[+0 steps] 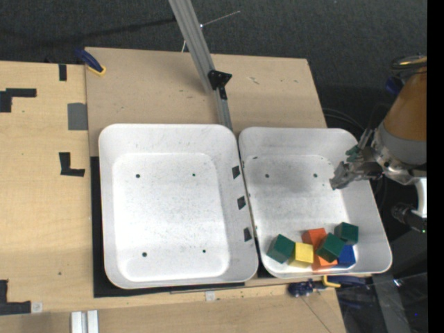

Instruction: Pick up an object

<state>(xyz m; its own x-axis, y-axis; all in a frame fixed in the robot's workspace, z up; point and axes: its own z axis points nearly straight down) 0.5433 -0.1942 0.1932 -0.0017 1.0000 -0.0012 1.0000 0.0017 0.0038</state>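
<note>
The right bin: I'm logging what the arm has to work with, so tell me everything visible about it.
The right bin is a shallow white tray with rounded corners and a raised rim, seemingly plastic, its floor speckled grey with small dark dots. It sits flat on the bench, its left rim against the left bin. A cluster of small blocks, green, yellow, orange and blue, lies in its near right corner. The gripper hangs over its right side, apart from the blocks.

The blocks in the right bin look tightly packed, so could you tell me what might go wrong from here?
1. The blocks touch one another in the right bin's near corner, so the tool may hit several or wedge between them.
2. The bin wall beside them leaves little room.
</note>
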